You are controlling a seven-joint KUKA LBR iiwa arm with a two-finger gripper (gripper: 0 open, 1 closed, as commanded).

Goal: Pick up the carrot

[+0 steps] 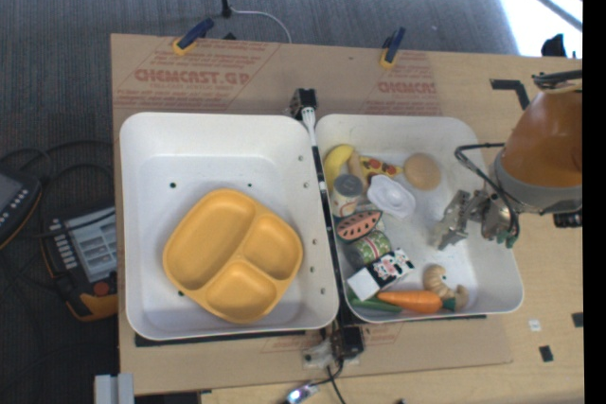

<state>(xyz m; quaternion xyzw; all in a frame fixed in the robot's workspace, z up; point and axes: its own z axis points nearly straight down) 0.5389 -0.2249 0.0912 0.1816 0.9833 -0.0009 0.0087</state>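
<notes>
Carrot [418, 301] lying untouched along the lower edge of the right bin [492, 284] at lower right of frame — gripper [458, 220] up by mid-right, well apart, finger state impossible to tell — pickup entirely left to do.

From my remote seat, the right bin [492, 284] had bare floor along its right half, room enough to come down. The carrot [414, 301] lay against the near wall, crowded by a black-and-white carton [379, 273] on its left and a small mushroom-like toy [436, 277] just above it.
</notes>
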